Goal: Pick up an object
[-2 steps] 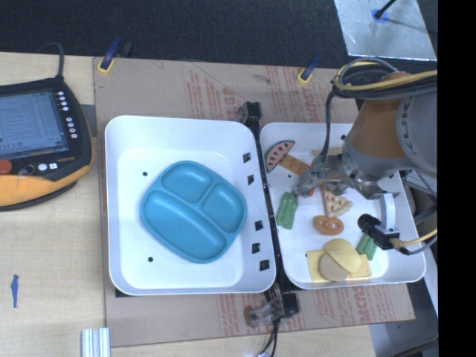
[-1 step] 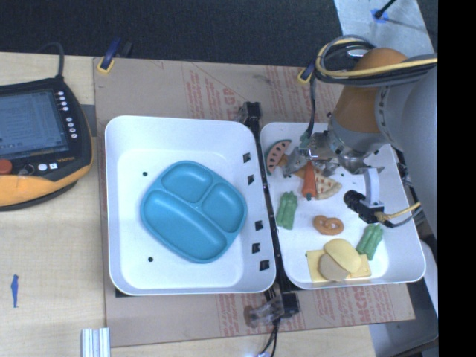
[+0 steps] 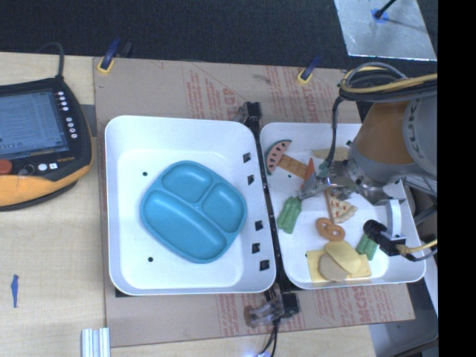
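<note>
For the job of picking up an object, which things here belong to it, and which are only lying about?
Belong to the job:
- two-finger gripper, low in the right white bin
- green pickle-shaped toy
- watermelon slice toy
- pizza slice toy
- brown pretzel toy

Lying about:
- blue divided plastic plate in the left white bin
- orange-edged control tablet

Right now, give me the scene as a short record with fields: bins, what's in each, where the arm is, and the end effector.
left bin: holds a blue divided plate
right bin: holds toy foods: watermelon slice, green pickle, pizza slice, pretzel, cheese sandwich
arm: reaches in from the right, over the right bin
end effector: low in the right bin, between the pickle and the pizza slice
grasp: cannot tell from this view
off the bench mat: teach pendant at far left
</note>
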{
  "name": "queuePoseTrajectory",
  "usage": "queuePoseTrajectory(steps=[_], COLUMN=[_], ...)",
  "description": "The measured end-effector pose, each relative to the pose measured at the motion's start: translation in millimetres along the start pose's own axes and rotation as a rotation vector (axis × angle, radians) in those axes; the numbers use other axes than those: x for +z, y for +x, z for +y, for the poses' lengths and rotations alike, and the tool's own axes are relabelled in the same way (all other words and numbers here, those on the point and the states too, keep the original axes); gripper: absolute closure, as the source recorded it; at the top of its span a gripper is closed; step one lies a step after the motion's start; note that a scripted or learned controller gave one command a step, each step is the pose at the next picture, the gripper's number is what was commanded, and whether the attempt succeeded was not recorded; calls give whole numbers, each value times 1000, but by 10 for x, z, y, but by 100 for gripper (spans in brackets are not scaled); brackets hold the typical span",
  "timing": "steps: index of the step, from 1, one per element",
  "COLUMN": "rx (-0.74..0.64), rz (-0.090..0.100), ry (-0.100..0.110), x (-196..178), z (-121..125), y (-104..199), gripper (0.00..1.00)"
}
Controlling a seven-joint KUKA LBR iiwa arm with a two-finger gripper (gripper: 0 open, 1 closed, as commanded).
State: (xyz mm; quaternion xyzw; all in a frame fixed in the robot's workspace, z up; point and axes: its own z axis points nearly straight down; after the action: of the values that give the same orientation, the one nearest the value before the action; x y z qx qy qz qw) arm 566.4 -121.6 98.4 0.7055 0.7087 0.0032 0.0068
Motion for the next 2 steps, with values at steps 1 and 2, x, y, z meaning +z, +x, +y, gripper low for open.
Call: queuePoseTrajectory(steps=[1,2], rx=[-3,1], rz=[1,5], ry=[4,20], x=[31,68], z=[517,325], y=[280,268], gripper=[0,0])
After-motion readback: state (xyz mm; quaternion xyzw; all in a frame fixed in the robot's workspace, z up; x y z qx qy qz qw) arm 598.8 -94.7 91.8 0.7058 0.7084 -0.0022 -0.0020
